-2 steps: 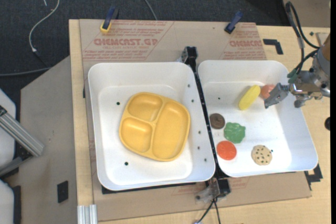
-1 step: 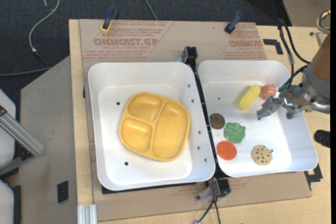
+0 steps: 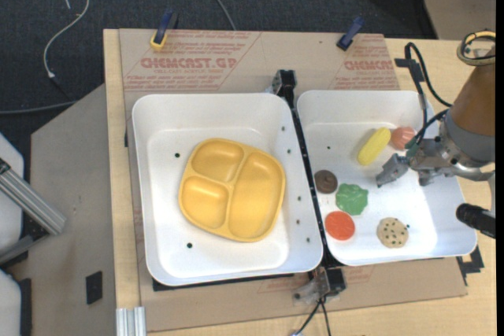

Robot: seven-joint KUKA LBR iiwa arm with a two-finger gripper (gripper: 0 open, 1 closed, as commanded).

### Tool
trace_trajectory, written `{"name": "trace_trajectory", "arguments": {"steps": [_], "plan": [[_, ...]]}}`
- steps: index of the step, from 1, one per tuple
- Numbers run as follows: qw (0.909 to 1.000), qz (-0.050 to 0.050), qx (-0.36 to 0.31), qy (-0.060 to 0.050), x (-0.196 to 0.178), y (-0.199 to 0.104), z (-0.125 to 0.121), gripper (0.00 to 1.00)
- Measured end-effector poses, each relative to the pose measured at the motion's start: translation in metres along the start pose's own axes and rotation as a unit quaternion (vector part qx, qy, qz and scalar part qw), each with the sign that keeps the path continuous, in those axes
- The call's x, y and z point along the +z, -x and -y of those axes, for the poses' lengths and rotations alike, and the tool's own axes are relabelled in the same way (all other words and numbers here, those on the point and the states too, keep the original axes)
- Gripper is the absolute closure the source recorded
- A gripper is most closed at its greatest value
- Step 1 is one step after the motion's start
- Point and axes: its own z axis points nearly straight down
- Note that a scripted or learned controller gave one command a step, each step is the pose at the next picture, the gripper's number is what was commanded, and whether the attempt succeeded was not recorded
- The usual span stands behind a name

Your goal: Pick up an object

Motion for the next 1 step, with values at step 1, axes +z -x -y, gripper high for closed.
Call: {"name": "trace_trajectory", "arguments": {"steps": [1], "plan": [[1.0, 0.0, 0.0, 0.0, 0.0492, 0.0006, 0.01, 0.0]]}}
